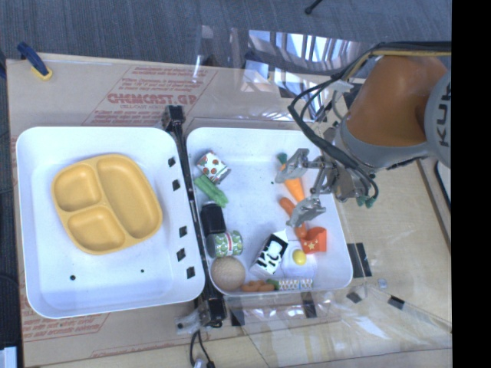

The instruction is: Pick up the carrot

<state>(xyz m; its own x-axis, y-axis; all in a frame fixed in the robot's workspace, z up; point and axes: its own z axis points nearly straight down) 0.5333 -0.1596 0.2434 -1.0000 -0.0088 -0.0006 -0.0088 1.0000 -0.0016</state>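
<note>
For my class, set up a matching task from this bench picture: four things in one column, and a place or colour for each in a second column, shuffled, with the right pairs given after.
Things
1. yellow divided plate
2. carrot
3. brown ball
4. green pepper

Places
A. near the right bin's front edge
B. in the left bin
C. beside the gripper, in the right bin
D. by the divider, below the patterned can

Pairs: 1-B, 2-C, 3-A, 4-D

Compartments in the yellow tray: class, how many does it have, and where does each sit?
3. The yellow tray lies in the left bin. One small compartment is at its upper left, one at its lower left, and a long one runs along its right side.
</note>
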